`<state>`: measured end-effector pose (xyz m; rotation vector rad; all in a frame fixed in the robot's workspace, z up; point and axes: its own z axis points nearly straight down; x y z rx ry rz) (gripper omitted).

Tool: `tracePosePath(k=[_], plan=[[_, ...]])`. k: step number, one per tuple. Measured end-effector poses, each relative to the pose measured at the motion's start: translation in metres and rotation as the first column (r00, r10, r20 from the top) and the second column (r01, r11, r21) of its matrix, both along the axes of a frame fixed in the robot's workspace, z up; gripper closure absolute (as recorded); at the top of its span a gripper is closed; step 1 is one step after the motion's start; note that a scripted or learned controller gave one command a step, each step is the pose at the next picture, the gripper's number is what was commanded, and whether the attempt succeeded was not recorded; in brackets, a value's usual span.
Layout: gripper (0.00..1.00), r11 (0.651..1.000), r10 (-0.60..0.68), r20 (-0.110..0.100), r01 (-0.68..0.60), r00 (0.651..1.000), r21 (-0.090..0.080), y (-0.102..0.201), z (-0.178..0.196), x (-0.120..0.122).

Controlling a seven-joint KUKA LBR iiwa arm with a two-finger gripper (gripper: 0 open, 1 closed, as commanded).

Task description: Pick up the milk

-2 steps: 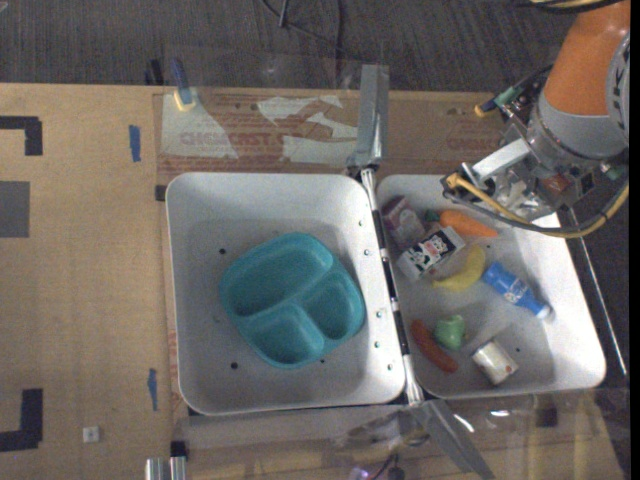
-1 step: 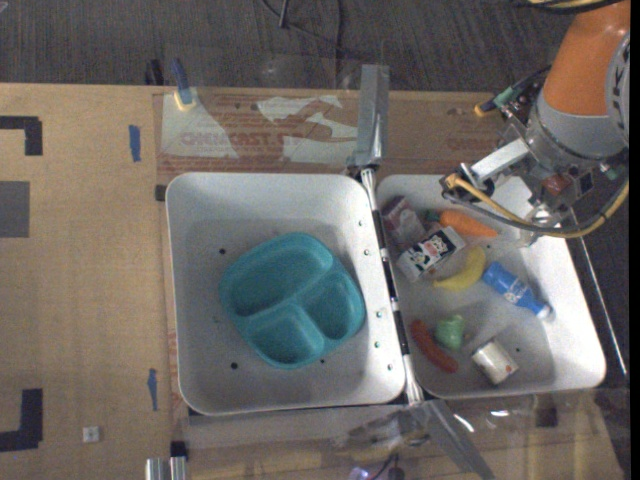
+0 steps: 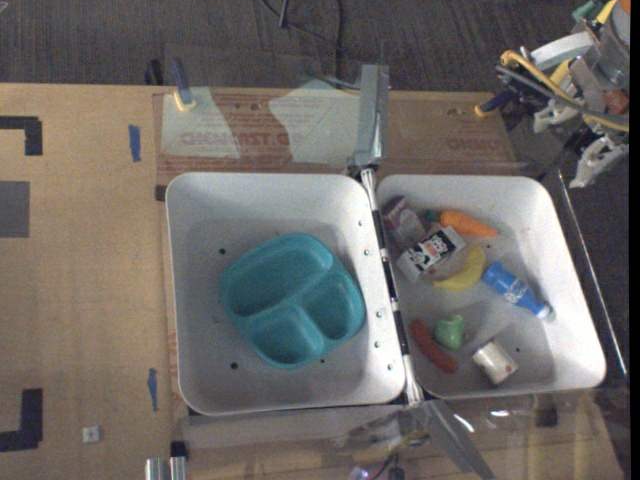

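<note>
Whether the jaws are spread or pressed together cannot be told from this slanted overhead view; the gripper (image 3: 585, 133) hangs at the upper right amid its cables, outside the bins and well apart from everything in them, so it holds nothing. The milk (image 3: 432, 250), a small white carton with black patches, lies on its side in the right bin (image 3: 570, 348), close to the wall shared with the left bin (image 3: 190, 268). It looks dropped loose among the other items, not stood up. Its long axis runs on a slant, from lower left near the dividing wall up toward the right. Which end is the top is too small to tell. A banana (image 3: 460, 271) lies just beside its lower right edge, a carrot (image 3: 466, 224) sits near its upper end, and a blue bottle (image 3: 515, 288) lies farther right. A likely grasp would close across the carton's short width, square to that slant. The crowding on the banana side could well spoil the pinch. The teal tray (image 3: 292, 298) in the left bin plays no part.
</note>
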<state>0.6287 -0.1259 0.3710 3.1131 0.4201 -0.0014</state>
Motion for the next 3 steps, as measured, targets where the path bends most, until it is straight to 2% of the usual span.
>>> tracePosePath(k=[1, 2, 3], plan=[[0.00, 0.998, -0.070, -0.002, 0.070, 0.998, 0.002, 0.049, -0.119, 0.026], [0.00, 0.999, -0.040, -0.003, 0.040, 0.999, 0.002, 0.099, -0.187, -0.020], [0.00, 0.999, 0.041, 0.003, -0.041, 0.999, 0.002, 0.028, -0.283, 0.002]])
